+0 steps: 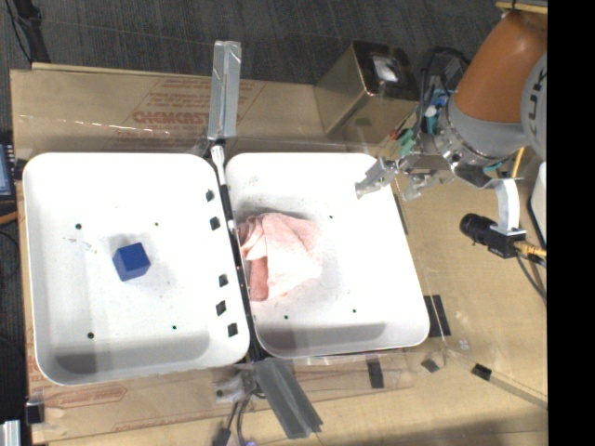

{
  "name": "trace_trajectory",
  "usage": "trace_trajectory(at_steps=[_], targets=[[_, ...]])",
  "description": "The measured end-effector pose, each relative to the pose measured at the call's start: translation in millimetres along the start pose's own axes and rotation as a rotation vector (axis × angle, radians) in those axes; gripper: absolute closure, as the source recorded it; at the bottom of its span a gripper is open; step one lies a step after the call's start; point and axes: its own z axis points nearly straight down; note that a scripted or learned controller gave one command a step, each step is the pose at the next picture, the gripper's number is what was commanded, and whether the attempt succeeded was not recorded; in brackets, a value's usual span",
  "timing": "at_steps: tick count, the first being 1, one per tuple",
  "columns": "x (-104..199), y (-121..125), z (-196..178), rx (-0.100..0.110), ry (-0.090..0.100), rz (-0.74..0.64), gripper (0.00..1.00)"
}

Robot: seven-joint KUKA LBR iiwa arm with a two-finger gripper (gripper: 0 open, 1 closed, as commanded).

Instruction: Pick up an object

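A blue cube (132,260) sits in the left bin (56,184), left of its middle. A crumpled pink cloth (279,252) lies in the right bin (372,319), against its left wall. My gripper (376,180) hangs over the right bin's far right corner, well clear of the cloth and far from the cube. Nothing shows between its fingers.
A grey metal bar (224,91) stands behind the gap between the bins. A tan box (364,86) sits behind the right bin. Cardboard (112,110) lies under and behind the bins. Black clips (221,282) line the shared wall.
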Motion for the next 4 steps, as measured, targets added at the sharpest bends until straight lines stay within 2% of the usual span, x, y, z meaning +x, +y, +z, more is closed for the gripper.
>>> trace_trajectory(at_steps=[1, 2, 3, 4], targets=[[16, 17, 113, 0.001, 0.0, -0.028, 0.0], [31, 25, 198, -0.004, 0.0, -0.157, 0.0], [31, 25, 188, -0.002, 0.0, -0.162, 1.0], [119, 66, 89, -0.003, 0.0, -0.065, 1.0]])
